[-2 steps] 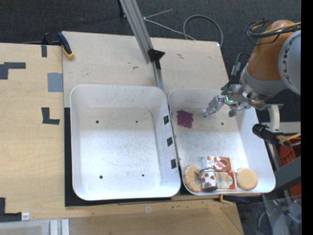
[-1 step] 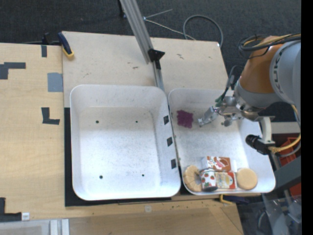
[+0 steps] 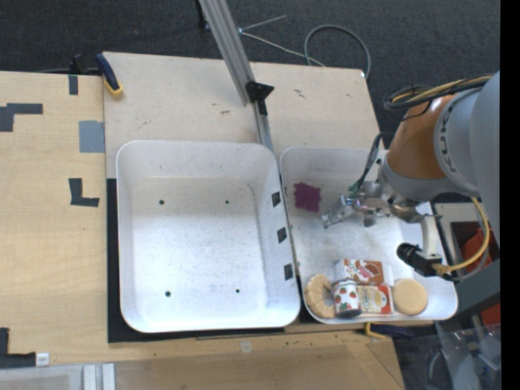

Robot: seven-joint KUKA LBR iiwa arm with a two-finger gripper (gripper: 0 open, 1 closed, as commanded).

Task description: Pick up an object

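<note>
Seen from above, at a slant. At left, a shallow white left bin (image 3: 122, 162), floor bare but for a few dark specks. Beside it, touching rim to rim, the right bin (image 3: 325, 154).

Near the far left of the right bin's floor, a small purple object (image 3: 307, 196), alone and apart from everything else. Probably the easiest target: open floor on every side, though close to the wall shared with the left bin.

Just right of and slightly nearer than the purple object, the gripper (image 3: 331, 217), low over the bin floor. Impossible to tell how far open from this angle; nothing visibly held.

Along the near edge of the right bin, a crowded row: a round biscuit (image 3: 319, 294), a red-and-white packet (image 3: 362, 271), a small printed packet (image 3: 357, 300) and a second round biscuit (image 3: 410, 296), several touching.

At far right, the grey arm (image 3: 479, 136) with its orange band, reaching in.

To do the step well: centre above the purple object before descending, keep clear of the shared wall, go down straight, close only once astride it, then lift slowly and check for a real hold. Avoid the crowded row, where a neighbour could be nudged or caught.
</note>
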